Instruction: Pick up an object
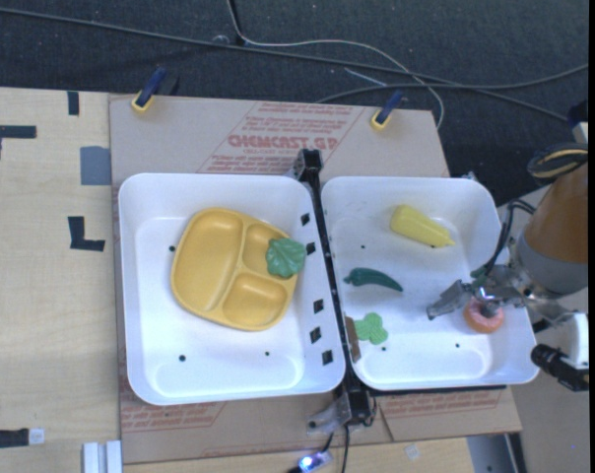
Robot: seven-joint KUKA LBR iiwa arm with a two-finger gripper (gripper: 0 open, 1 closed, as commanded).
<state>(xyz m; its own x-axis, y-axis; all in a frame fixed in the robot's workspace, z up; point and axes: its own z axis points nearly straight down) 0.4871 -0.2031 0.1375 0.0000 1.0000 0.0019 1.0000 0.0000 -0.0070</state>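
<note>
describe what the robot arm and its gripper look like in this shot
The arm comes in from the right as a rounded body with an orange band above a grey wrist section. Dark cables loop beside it. The gripper is a small grey metal piece with slim fingers, and white fittings sit below the wrist.

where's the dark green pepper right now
In the camera view, the dark green pepper lies near the middle of the right bin, below the yellow corn piece and above the small green leafy piece.
</note>
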